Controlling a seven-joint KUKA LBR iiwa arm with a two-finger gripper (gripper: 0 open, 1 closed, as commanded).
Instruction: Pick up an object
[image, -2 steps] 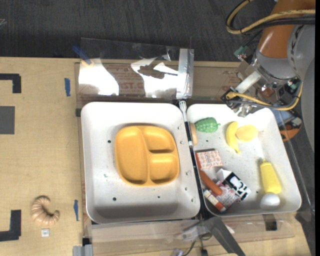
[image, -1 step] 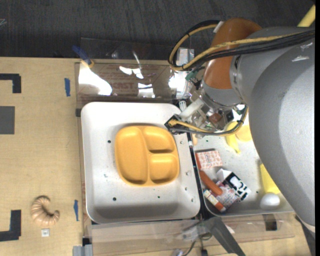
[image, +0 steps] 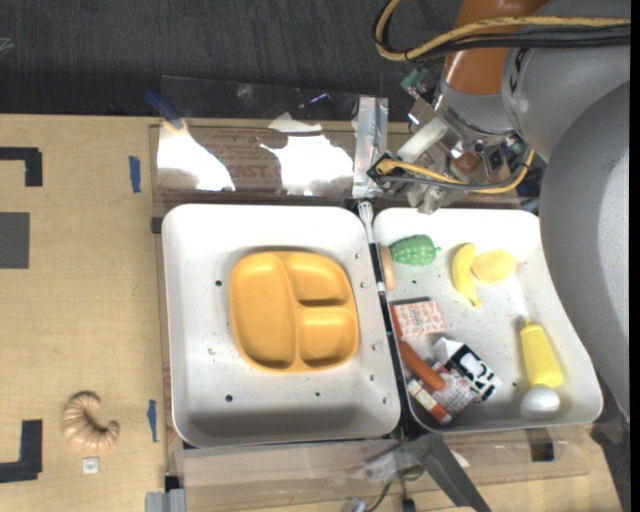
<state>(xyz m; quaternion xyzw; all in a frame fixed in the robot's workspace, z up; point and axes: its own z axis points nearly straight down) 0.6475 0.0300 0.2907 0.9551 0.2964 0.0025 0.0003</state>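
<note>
The right bin (image: 575, 330) holds several small objects. A green bumpy piece (image: 413, 249) lies at its far left, with a yellow banana (image: 463, 273) and a round yellow piece (image: 493, 265) beside it. A yellow bottle with a white cap (image: 539, 361) lies along the right side. A red-and-white printed packet (image: 417, 319), an orange-red stick (image: 424, 372) and a black-and-white packet (image: 470, 372) crowd the near left. My gripper (image: 413, 178) hangs above the far rim of this bin, wrapped in cables, away from all the objects.
The left bin (image: 190, 300) carries a yellow divided plate (image: 295, 307). A tan curled toy (image: 90, 420) lies on the cardboard bench at the near left. Shiny clear plastic (image: 270, 150) stands behind the bins. The grey arm body (image: 600, 200) overhangs the right side.
</note>
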